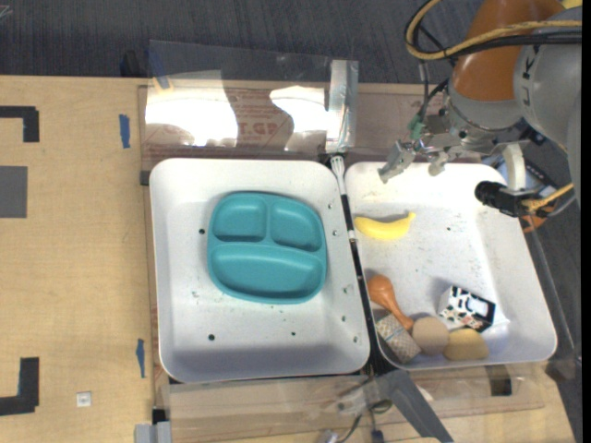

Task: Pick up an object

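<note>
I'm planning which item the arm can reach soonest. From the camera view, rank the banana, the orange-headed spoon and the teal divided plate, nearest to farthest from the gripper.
From the gripper:
1. Banana, right bin, just below it.
2. Orange-headed spoon, right bin, lower left.
3. Teal divided plate, left bin.

The two-finger metal gripper (413, 156) hangs over the far edge of the right white bin (517, 275); below it the bin floor lies bare as far as the yellow banana (382, 226); further toward the near wall crowd an orange wooden spoon (385, 295), a beige egg-shaped object (429, 333), a tan lump (466, 343) and a black-and-white patterned item (466, 308); left of the gripper, the bins' touching rims form a ridge; beyond it a teal divided plate (268, 246) fills the left bin's middle.
</note>
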Robot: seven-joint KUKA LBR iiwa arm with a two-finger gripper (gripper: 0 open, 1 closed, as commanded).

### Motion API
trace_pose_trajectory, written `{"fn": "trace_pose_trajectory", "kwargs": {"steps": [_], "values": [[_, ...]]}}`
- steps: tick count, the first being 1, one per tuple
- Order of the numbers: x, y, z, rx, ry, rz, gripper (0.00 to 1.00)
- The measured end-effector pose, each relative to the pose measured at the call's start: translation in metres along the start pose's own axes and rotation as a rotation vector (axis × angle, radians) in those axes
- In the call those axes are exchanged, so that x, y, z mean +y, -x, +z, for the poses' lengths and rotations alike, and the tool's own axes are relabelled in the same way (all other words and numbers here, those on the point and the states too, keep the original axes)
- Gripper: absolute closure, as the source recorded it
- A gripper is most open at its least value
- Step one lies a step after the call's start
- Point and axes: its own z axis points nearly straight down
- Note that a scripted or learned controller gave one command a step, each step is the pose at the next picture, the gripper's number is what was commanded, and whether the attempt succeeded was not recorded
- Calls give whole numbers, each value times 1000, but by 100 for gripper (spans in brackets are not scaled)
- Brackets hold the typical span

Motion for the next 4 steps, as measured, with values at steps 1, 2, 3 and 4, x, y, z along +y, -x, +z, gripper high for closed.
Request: {"fn": "trace_pose_trajectory", "kwargs": {"steps": [1, 2, 3, 4], "values": [[-42, -51, 5, 4, -12, -87, 0], [-89, -76, 6, 4, -14, -29, 0], [-73, -11, -11, 0, -7, -385, 0], [-72, -3, 6, 6, -10, -617, 0]]}}
